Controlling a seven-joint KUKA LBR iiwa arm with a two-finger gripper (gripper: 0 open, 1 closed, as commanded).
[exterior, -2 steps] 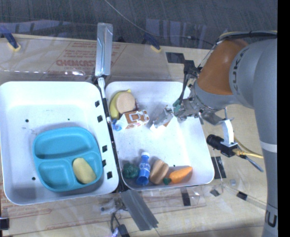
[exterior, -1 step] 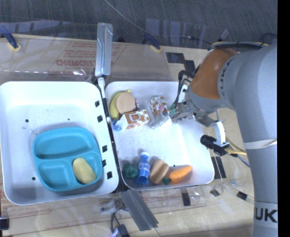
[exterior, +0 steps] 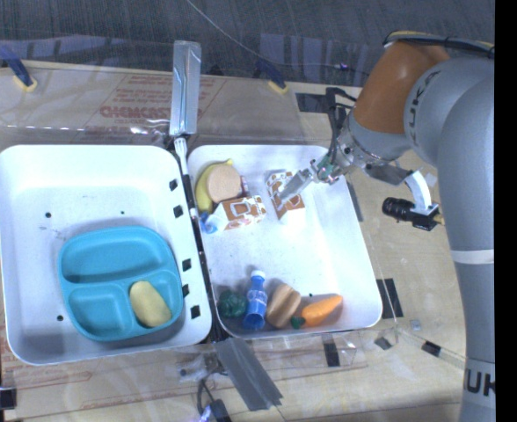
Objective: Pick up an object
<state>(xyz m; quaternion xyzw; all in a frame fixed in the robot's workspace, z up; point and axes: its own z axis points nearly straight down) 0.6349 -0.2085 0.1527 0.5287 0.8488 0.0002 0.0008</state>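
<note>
Claw (exterior: 304, 180) at upper right of right bin (exterior: 351, 262), just beside small carton (exterior: 285, 193); whether it is open or closed, cannot tell. Carton right of frame centre, likely light, stiff card, crushable; best taken across narrow sides. Carton print unreadable. Red "CHEMC..." partly legible on counter sheet (exterior: 127, 104), upper left.

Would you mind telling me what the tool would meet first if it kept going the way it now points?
Probably the small orange-and-white carton: the tool slants down-left in the right bin, tip at the carton's edge. Height above it is unclear.
</note>
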